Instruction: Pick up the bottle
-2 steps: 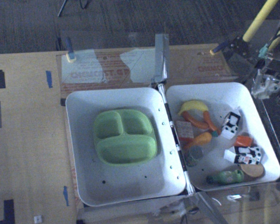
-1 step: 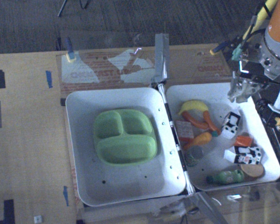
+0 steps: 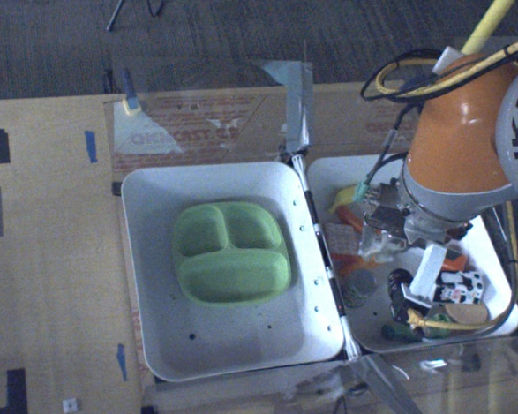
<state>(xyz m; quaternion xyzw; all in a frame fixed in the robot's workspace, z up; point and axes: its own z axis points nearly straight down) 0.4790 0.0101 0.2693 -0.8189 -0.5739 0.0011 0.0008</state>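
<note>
The surface (image 3: 52,287) is pale, wood-coloured board, with black corner marks and short strips of blue tape on its left part. Two shallow white bins stand on it side by side, their inner rims touching. The left bin (image 3: 152,324) sits near the middle. The right bin (image 3: 506,317) sits toward the right edge. Behind the left bin a flattened piece of printed cardboard (image 3: 187,131) lies on the surface.

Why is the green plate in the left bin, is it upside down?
Cannot tell. The green plate lies flat in the left bin, its three sections facing the camera, but the view does not settle whether they are hollows or bumps.
</note>
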